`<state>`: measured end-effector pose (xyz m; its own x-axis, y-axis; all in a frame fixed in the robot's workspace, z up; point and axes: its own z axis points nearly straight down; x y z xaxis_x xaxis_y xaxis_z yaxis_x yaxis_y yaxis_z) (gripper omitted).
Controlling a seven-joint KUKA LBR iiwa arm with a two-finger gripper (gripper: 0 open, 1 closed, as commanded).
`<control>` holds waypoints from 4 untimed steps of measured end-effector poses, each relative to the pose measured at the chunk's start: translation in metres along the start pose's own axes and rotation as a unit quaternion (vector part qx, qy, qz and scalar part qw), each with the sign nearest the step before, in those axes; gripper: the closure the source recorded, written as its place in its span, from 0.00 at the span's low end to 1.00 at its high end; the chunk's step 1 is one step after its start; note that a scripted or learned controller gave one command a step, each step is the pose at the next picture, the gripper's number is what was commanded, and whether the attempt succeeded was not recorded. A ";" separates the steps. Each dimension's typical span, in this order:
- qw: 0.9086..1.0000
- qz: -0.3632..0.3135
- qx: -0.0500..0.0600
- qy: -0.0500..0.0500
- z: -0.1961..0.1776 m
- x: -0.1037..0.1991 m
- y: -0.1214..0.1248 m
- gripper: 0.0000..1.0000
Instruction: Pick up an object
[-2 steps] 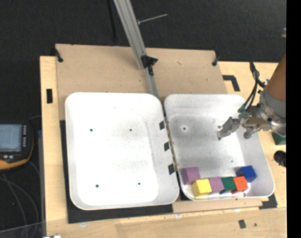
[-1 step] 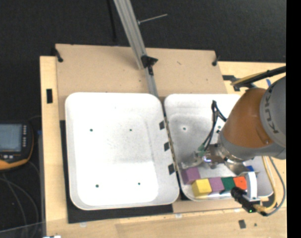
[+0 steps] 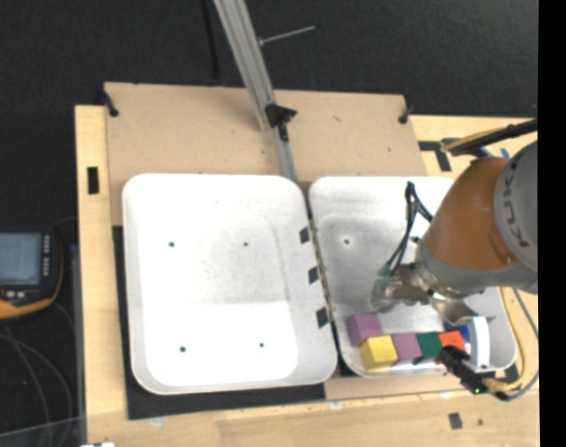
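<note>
A KUKA arm (image 3: 483,226) reaches in from the right of the frame over the right bin (image 3: 357,217), its gripper (image 3: 395,291) low above a cluster of small blocks in the lower right of the frame. Whether the gripper is apart or together cannot be told from this angle; nothing shows in its grasp.

The candidates lie along the bin's lower wall: a purple block (image 3: 364,327) nearest the gripper, a yellow block (image 3: 379,351) just below it, then a mauve block (image 3: 407,345), a green block (image 3: 428,345) and an orange piece (image 3: 451,341) partly under the wrist. They look like small, stiff, light cubes with flat faces, likely easy to pinch across opposite sides and unlikely to break.

The blocks sit close together and against the rim, so room for fingers appears tight there; the purple block's upper side faces open bin floor. The left bin (image 3: 218,277) on the counter (image 3: 199,133) offers wide room.
</note>
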<state>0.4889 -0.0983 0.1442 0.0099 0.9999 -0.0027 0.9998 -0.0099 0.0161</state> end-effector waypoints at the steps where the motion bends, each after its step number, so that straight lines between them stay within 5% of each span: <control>1: 1.000 -0.010 0.006 0.003 -0.054 0.122 0.012 1.00; 2: 1.000 -0.007 0.004 0.002 -0.123 0.129 -0.001 1.00; 3: 1.000 -0.009 0.006 0.003 -0.160 0.185 0.019 1.00; 4: 1.000 -0.007 0.004 0.003 -0.230 0.180 -0.002 1.00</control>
<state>0.4848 0.0827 0.3741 -0.0048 1.0000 0.0022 0.9999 0.0048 0.0090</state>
